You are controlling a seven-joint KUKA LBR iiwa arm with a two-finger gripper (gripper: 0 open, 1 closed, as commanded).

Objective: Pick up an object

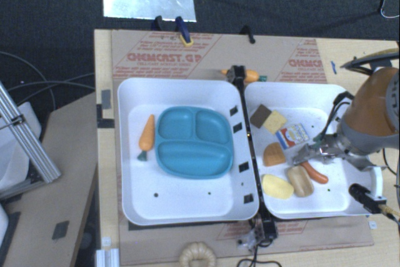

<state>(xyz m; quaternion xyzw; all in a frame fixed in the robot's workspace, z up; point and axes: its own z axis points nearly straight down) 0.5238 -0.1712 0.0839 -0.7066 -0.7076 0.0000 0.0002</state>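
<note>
Over the right bin point(337, 94) the jaws hang low; whether they stand wide or narrow, I cannot tell. Just below them lie a bun point(300, 181) and a sausage point(315, 173); beside them, toward the left bin point(134, 97), a round pastry point(274, 154); just above, a small printed box point(292, 134).

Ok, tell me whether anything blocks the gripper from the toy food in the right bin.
Nothing visible does. The gripper is low in the right bin, right over the hot dog bun and sausage, with the orange piece beside it.
</note>
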